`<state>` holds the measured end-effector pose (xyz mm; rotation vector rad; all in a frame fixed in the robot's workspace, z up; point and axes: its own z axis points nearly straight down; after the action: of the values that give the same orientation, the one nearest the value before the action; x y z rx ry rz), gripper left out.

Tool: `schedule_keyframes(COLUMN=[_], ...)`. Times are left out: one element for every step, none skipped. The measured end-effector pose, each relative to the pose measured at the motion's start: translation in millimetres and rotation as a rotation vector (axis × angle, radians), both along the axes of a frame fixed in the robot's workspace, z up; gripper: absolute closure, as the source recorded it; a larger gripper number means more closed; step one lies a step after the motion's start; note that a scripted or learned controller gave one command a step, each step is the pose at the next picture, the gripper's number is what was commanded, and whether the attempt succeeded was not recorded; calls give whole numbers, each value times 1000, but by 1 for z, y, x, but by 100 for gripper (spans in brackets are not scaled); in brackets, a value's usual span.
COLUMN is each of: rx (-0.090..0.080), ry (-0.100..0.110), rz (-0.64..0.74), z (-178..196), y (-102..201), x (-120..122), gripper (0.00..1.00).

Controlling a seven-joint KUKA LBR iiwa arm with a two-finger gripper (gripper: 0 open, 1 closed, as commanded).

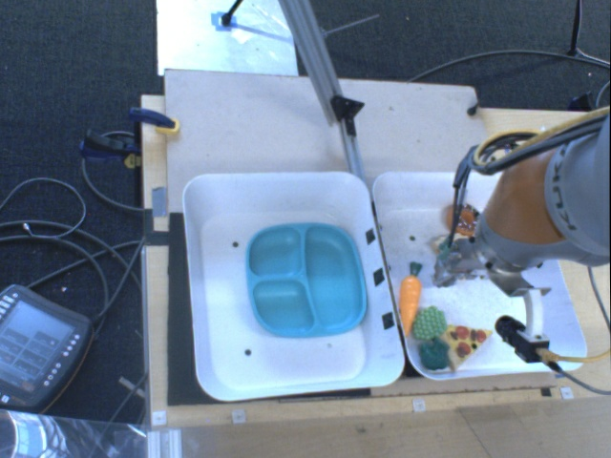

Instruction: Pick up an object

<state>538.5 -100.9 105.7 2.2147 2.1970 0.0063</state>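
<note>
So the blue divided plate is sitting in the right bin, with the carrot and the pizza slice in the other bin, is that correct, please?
Not quite: the camera view shows the blue divided plate in the left bin, not the right one. The carrot and the pizza slice are indeed in the other bin, the right bin, where the gripper is also reaching.

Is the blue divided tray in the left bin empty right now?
Empty. All three compartments of the blue tray show bare blue plastic; the carrot lies in the right bin.

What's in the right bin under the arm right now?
Right bin: carrot, green grapes, pizza slice, dark green item. Gripper and arm cover the rest.
</note>
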Motion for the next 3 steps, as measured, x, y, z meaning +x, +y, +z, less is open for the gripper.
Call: schedule_keyframes(rx=[12, 12, 12], ry=[13, 12, 15], rz=[11, 14, 14], z=[43, 92, 108], y=[0, 4, 4], x=[2, 12, 13], gripper=[100, 100, 100])
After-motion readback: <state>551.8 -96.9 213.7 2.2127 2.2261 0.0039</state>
